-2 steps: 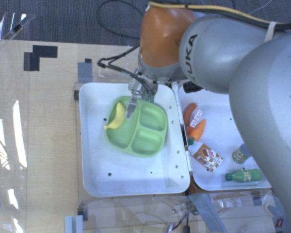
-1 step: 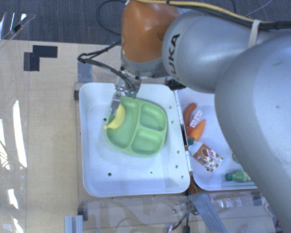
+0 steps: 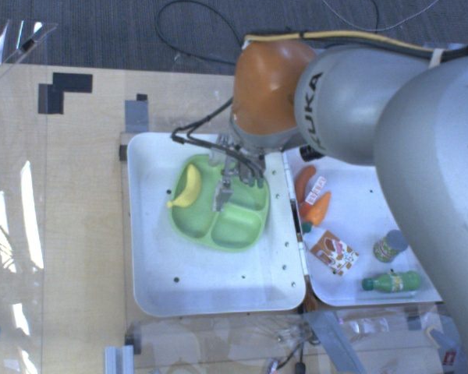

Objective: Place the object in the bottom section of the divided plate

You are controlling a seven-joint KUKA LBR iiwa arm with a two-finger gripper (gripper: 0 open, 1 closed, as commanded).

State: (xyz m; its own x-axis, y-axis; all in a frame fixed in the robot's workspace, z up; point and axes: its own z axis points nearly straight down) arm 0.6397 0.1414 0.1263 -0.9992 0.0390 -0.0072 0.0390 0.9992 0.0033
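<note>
A green divided plate [image 3: 235,231] lies in the left white bin [image 3: 160,287]. A yellow banana [image 3: 188,187] rests in the plate's left section, curved along its rim. My gripper [image 3: 232,184] hangs over the middle of the plate, just right of the banana, under the orange band of the arm. It hides the plate's upper right part. I see nothing held in it. The plate's bottom section shows bare green.
The right bin [image 3: 359,287] holds an orange carrot [image 3: 318,207], a red item [image 3: 304,182] with a white label, a brown snack packet [image 3: 333,253], a small can [image 3: 389,246] and a green bottle [image 3: 391,282]. The grey arm covers that bin's upper right.
</note>
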